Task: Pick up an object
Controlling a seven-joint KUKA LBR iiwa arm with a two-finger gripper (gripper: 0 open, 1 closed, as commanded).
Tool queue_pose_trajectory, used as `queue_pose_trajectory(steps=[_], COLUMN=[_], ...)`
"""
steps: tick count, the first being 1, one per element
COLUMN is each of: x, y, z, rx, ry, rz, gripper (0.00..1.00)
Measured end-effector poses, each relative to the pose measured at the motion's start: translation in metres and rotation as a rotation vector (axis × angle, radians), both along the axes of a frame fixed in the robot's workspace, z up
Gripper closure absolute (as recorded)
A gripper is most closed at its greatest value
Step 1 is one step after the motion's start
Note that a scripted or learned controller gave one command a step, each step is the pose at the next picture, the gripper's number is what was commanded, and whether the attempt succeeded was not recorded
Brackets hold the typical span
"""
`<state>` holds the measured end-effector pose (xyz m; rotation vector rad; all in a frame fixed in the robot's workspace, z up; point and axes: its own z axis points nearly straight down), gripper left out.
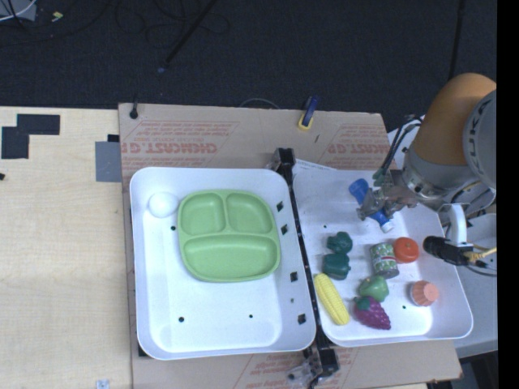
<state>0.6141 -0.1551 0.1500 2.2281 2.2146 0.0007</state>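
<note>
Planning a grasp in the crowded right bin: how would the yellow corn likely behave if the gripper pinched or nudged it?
The yellow corn looks like a long, rounded plastic toy, so probably light and stiff. Its round shape suggests it may roll sideways if nudged. It lies against the bin's left wall, so fingers may lack room there.

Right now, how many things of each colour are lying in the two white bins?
Green: 4 (divided plate, two dark green peppers, a light green piece)
White: 1 (ball)
Yellow: 1 (corn cob)
Purple: 1 (grapes)
Orange: 2 (round piece, small cup-shaped piece)
Blue: 1 (piece by the gripper)
Patterned: 1 (can)
Total: 11
</note>
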Motion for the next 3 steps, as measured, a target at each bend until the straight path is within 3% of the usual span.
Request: queue_pose_trajectory(steps=[2,3], x=[-0.004,-0.043], y=[-0.006,0.036], z=[0.08,0.078], rx=[0.0,0.002], ry=[-0.001,0.006], rz=[0.002,0.006], gripper=[1.0,1.0])
